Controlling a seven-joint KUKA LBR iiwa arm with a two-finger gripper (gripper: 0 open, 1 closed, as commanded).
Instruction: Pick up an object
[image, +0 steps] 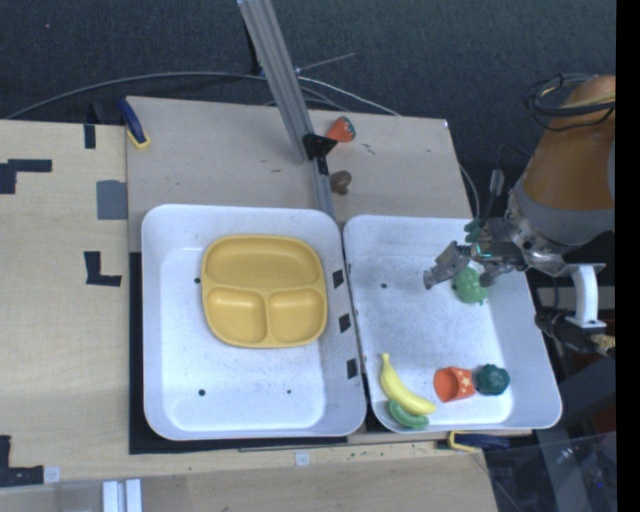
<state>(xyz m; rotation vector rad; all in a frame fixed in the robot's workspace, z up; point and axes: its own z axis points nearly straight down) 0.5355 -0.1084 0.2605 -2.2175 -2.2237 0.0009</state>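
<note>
My two-finger gripper (462, 272) hovers over the right white bin (400, 300), a small round green object (468, 288) apparently pinched; lifting clear comes next.

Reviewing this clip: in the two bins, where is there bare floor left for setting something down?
Right bin: bare floor from its left wall across the middle, between the gripper and the banana. Crowded along its near edge, with the banana, orange cup and dark green toy. Left bin: a bare strip nearer than the yellow plate.
</note>
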